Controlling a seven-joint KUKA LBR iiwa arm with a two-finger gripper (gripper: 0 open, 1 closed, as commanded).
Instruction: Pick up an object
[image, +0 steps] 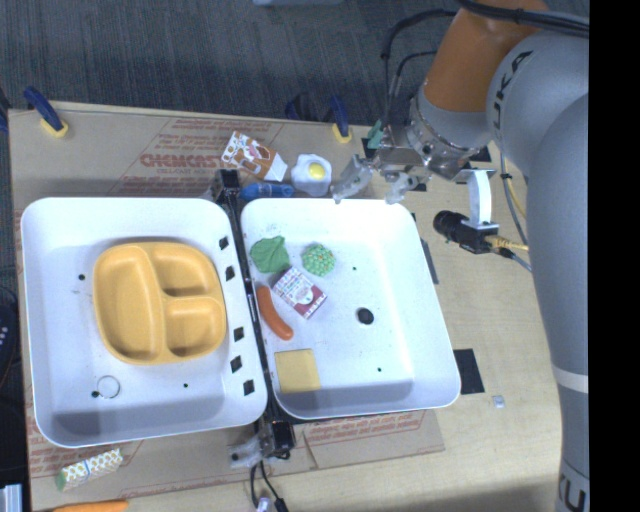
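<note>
Tabletop (480, 330): tan board with red printed lettering at its edges, lying under both bins; dark ribbed flooring shows beyond its far edge.
Clamps (45, 112): blue with yellow tips, gripping the far edge of the board.
Left bin (50, 300): shallow, white, smooth plastic with rounded corners; black clips run along the wall it shares with its neighbour.
Yellow tray (158, 300): matte plastic, rounded, split into three compartments, lying flat in the left bin.
Right bin (400, 290): same white plastic, with a small dark spot on its floor right of centre.
Task objects (all in the left half of the right bin): a crinkled green leaf piece (268, 252), a round bumpy green ball (318, 259), a small printed box (299, 293) in red and white, an orange sausage shape (274, 312) beside the left wall, and a flat yellow square (297, 370) near the front wall.
Behind the bins: a printed packet (244, 153), a blue item (265, 190) and a white piece with a yellow centre (312, 172), all on the board.
Arm (520, 110): grey, smooth, with an orange band.
Pincer (375, 180): pale metal, above the far rim of the right bin, apart from every object; I cannot tell how wide it stands.
</note>
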